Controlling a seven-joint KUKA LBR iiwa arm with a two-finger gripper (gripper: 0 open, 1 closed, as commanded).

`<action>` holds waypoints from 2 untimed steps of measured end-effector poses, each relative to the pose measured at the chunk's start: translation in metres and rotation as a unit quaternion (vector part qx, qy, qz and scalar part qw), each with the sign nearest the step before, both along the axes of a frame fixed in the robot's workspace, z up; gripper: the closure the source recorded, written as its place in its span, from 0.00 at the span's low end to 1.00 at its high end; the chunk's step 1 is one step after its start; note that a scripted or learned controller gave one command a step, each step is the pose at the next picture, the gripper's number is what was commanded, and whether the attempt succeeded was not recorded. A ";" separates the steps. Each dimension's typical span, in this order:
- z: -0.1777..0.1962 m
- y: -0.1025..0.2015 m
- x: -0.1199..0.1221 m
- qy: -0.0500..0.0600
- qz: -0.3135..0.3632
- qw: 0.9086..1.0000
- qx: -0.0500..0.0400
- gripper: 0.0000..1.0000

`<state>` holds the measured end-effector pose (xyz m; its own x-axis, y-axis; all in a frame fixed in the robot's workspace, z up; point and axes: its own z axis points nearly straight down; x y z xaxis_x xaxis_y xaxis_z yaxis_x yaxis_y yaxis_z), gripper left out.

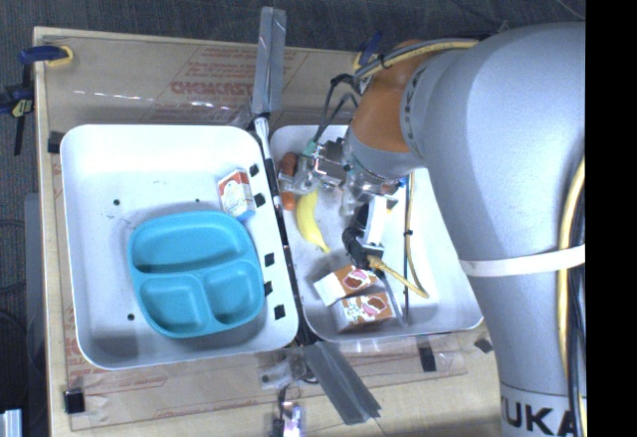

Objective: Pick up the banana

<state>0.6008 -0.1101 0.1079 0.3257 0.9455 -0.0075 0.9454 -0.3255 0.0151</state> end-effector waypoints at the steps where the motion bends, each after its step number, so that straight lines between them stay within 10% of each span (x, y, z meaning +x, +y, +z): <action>1: -0.008 -0.005 -0.031 -0.003 0.018 1.000 0.003 0.00; 2: -0.003 -0.004 -0.034 0.003 0.021 1.000 0.004 1.00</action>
<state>0.5673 -0.1142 0.1046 0.2860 0.9582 -0.0012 0.9582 -0.2860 0.0062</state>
